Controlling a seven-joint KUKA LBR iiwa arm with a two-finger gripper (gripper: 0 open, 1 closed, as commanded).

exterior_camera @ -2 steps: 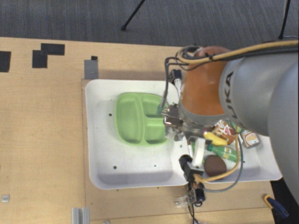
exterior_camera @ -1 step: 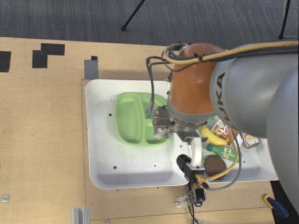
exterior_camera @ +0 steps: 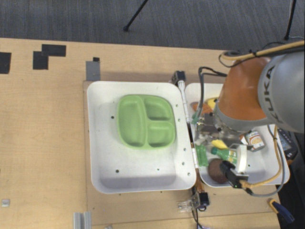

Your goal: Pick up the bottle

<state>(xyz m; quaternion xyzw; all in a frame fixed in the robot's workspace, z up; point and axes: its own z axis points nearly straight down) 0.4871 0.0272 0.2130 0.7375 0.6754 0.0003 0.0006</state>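
The bottle (exterior_camera: pixel 224 153) lies on its side in the right bin (exterior_camera: pixel 281 168), toward that bin's near-left part: a green body with what looks like a white label end pointing right. It sits in clutter. A darker green piece (exterior_camera: pixel 201 155) is just beside it on the left, a yellow item (exterior_camera: pixel 217 143) touches or nearly touches its far side, and a round brown object (exterior_camera: pixel 217 170) lies just near of it.

The gripper (exterior_camera: pixel 209 130) hangs over this same patch, under the arm's orange band (exterior_camera: pixel 243 92), and the wrist hides most of its working end. Whether the fingers are spread or closed, I cannot tell, and nothing can be seen between them.

The left bin (exterior_camera: pixel 97 142) holds a green divided tray (exterior_camera: pixel 146 121) and plays no part in this step.

The step in hand appears to be the approach and closing on the bottle. To do it well, the fingers should straddle the bottle across its narrow width, at right angles to its long axis, near the middle of the body rather than at the label end. They should come down with one finger in the gap on the yellow item's side and one on the brown object's side, so neither neighbour is pinched along with it. Because the bottle is round and lying down, an off-centre close would likely roll it away toward the bin's left wall.
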